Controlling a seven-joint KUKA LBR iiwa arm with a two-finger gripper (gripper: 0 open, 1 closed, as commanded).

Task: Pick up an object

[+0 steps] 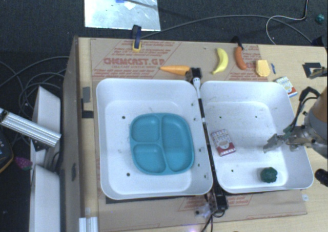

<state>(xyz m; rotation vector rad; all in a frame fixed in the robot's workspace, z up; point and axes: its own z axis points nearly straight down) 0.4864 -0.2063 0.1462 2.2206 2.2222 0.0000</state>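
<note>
Gripper [272, 143] sits over the right bin [246, 92], near its right wall; I can't tell from here how its tip stands, and I see nothing in it. Green ball [268, 174] lies on the bin floor just below the gripper, apart from it. Small red-and-white box [223, 142] lies near the bin's left wall, well apart from the gripper. Left bin [115, 92] carries a blue divided tray [162, 143]. On the bench behind the bins I see a banana [221, 60] and carrot [175, 70].
</note>
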